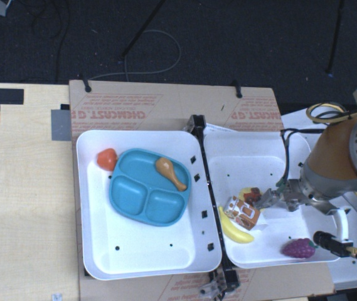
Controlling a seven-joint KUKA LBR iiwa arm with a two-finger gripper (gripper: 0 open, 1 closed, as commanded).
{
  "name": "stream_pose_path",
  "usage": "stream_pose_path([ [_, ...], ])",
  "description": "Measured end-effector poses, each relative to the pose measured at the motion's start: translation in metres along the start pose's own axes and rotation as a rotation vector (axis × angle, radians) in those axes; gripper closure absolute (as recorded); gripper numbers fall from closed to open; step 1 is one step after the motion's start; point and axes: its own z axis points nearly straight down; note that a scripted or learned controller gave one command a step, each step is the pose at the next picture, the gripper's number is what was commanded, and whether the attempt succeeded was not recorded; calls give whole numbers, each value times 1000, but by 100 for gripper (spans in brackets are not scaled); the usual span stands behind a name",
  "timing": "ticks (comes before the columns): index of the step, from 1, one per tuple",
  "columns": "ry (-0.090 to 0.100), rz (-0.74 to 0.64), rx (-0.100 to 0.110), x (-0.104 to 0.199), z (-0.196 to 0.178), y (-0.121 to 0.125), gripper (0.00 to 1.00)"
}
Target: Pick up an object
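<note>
- Nearest the camera, at the front of the right bin (272,261): purple grapes (299,248), lying near the front right corner, well apart from the other items.
- Just left of those, along the front left of the same bin: a yellow banana (233,229), curved, lying flat beside the divider between the bins.
- Touching the banana's upper side: a small packet (244,212) with white, orange and brown print, tilted.
- Right behind the packet, a small yellow and red item (250,195), partly hidden, too small to identify.
- Gripper (267,198) down low in the right bin, reaching in from the right, tip just beside the packet and the small item; cannot tell whether anything sits between its tips, nor how wide it stands.
- Grey arm with orange band (332,152) above the right edge of that bin.
- Left bin (134,259) holding a blue divided plate (147,190) with three compartments.
- Brown drumstick (171,172) lying across the plate's rear right compartment.
- Red tomato (106,159) just off the plate's rear left edge, near the bin's back corner.
- Both bins resting on cardboard (165,105) over the light wooden worktop (21,199).
</note>
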Motion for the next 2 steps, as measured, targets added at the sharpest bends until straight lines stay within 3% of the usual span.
stream_pose_path([
  [1, 3, 3, -2, 1, -10, 1, 100],
  [2, -3, -6, -4, 5, -56, 9, 100],
])
